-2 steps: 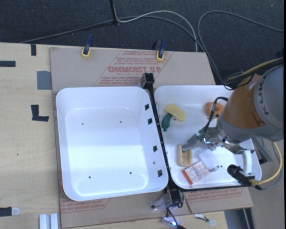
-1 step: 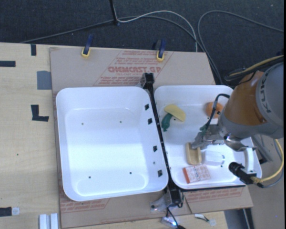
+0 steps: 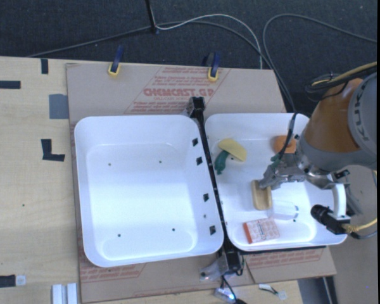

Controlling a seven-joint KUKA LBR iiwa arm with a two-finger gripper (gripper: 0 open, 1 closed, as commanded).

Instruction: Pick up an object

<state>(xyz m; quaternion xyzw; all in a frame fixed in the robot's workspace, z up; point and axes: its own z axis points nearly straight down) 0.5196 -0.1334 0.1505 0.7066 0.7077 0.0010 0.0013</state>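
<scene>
Tool (image 3: 263,183) low in right bin (image 3: 304,238), right above top end of tan block (image 3: 261,198). Block long way runs up-down. Tool grip: cannot tell.

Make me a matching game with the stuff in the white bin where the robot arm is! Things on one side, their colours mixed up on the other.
Things:
1. curved piece
2. small hook-shaped piece
3. flat packet
4. block by the gripper

Colours:
A. red and white
B. tan
C. yellow
D. dark green

Pairs: 1-C, 2-D, 3-A, 4-B
</scene>
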